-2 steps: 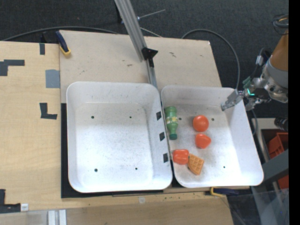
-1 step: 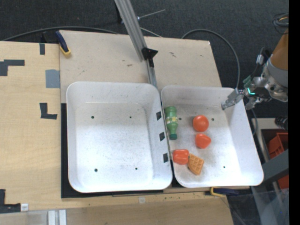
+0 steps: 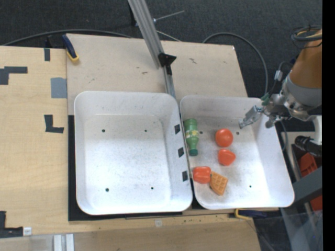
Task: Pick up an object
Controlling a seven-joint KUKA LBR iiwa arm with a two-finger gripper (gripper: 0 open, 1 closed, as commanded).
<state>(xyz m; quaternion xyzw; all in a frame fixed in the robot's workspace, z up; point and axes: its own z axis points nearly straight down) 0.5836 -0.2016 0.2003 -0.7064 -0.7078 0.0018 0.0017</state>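
Left of pincer [image 3: 250, 119], tomato [image 3: 224, 137].

The worktop [image 3: 131, 67] is of pale wood, with small dark marks on its surface; to the left a second wooden board [image 3: 26, 140] lies beside it, and it carries pieces of black tape [image 3: 51, 123] and one grey patch [image 3: 59, 87]; a blue and yellow clamp [image 3: 70, 48] sits at the far left corner of the worktop; a slanted metal rail [image 3: 148, 25] rises from the far edge; the floor [image 3: 235, 9] around is dark carpet, and black cables [image 3: 246, 43] run across it; the light is even, without strong shadows.
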